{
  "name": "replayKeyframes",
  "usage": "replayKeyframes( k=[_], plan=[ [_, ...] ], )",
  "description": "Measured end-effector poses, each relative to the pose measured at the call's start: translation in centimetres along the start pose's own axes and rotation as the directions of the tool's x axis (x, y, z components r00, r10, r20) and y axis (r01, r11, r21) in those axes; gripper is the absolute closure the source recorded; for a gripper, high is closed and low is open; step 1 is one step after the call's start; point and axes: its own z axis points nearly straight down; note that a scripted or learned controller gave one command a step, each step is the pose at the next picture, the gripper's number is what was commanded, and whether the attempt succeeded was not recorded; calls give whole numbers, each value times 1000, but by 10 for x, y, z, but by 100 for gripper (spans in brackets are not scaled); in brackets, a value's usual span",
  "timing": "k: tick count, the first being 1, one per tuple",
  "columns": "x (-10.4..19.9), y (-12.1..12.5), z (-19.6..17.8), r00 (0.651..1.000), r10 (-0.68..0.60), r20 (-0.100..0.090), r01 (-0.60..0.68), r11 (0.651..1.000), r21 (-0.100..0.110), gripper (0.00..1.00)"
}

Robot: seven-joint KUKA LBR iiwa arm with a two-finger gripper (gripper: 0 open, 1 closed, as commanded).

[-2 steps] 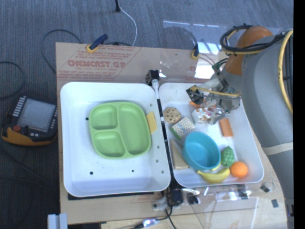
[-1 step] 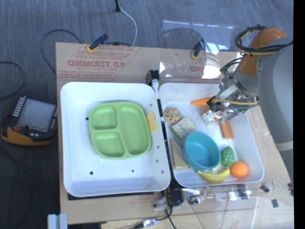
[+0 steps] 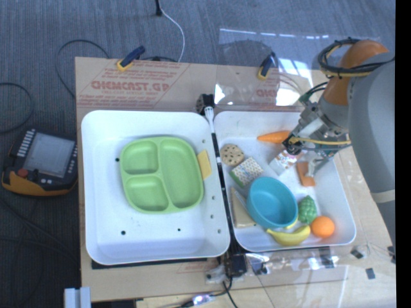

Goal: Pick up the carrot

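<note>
My hand [image 3: 309, 154], spread or pressed together I cannot tell, hovers just right of the tapered orange carrot [image 3: 275, 136], seemingly to grasp it.

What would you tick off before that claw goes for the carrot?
1. Orange tapered carrot in plain sight in the shallow white bin nearest the arm: ok.
2. Nothing lying on top of the carrot: ok.
3. Claw close to the carrot: ok, just beside its thin end.
4. Carrot already gripped: not ok, it lies on the bin floor.
5. Blue plastic bowl apart from the carrot: ok.
</note>
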Motion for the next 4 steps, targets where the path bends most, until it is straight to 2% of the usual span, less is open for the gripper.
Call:
replayKeyframes(
  k=[1, 2, 3, 4],
  plan=[
    [12, -6, 8, 986, 169, -1, -169, 986, 5, 0],
    [-81, -22, -107, 970, 238, -59, -241, 969, -61, 0],
    [-84, -38, -11, 995, 79, -68, -84, 993, -83, 0],
    [20, -17, 14, 987, 151, -51, -155, 986, -67, 0]
  ],
)
